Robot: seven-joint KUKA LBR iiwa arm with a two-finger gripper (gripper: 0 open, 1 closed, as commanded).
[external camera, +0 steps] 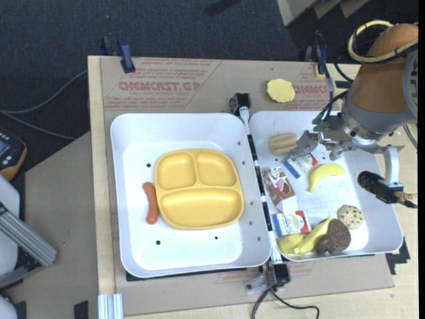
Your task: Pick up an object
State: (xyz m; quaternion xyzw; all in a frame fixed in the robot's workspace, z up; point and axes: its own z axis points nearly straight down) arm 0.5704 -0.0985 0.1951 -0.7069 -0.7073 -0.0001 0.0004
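Yellow divided plate (198,188) centered in left white bin (126,138); orange sausage (151,202) just left of plate; yellow round disc (281,90) on worktop (166,85), up and right of plate; blue clamp (125,54) above plate.

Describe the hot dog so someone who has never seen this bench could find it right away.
Start at the left white bin, which holds a yellow divided plate. Just off that plate's left edge, on the bin floor, lies the hot dog, lengthwise along the plate's side. It is the small reddish-orange sausage shape, the one loose item in that bin; the other food sits in the right bin.
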